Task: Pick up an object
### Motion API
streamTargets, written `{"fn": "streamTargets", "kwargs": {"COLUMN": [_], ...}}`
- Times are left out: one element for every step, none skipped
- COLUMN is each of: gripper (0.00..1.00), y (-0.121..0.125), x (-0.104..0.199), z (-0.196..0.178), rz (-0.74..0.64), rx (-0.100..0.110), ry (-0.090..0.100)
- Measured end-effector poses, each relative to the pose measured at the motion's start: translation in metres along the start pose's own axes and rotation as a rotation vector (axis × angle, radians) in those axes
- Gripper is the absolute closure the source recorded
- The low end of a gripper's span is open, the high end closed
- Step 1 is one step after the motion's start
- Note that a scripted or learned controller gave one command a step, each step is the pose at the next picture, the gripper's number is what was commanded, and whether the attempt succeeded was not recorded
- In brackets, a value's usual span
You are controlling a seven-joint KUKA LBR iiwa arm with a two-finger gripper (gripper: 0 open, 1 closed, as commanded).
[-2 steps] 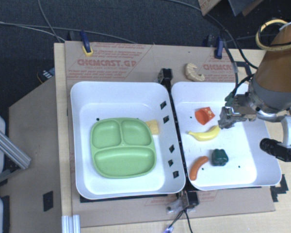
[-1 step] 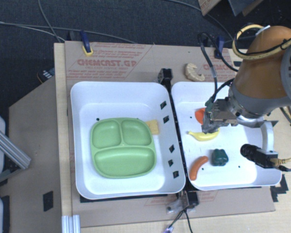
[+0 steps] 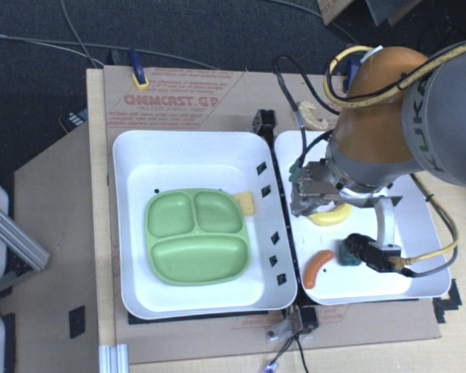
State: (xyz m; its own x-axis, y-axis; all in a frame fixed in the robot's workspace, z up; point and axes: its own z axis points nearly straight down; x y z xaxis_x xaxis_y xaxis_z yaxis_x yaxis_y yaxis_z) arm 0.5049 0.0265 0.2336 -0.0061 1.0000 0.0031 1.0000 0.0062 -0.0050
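My gripper (image 3: pixel 307 196) hangs low over the left part of the right bin (image 3: pixel 357 287), under the orange wrist band. A yellow banana-shaped piece (image 3: pixel 331 216) lies just below and right of the gripper, partly hidden by it. An orange sausage-shaped piece (image 3: pixel 318 266) lies nearer the front of the same bin. A small green object (image 3: pixel 349 256) sits to the right of the sausage, partly hidden behind the black part.
The left bin (image 3: pixel 132 208) bears a green divided plate (image 3: pixel 196 235), with a small tan block (image 3: pixel 245 203) at the plate's upper right corner. The arm covers the back of the right bin. Cables run across the bench's far side.
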Motion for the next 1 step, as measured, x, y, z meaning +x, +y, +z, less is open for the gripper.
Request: {"fn": "streamTargets", "kwargs": {"gripper": [1.0], "y": [0.0078], "x": [0.0517], "z": [-0.0029], "rz": [-0.001], "rx": [-0.005], "ry": [-0.001]}}
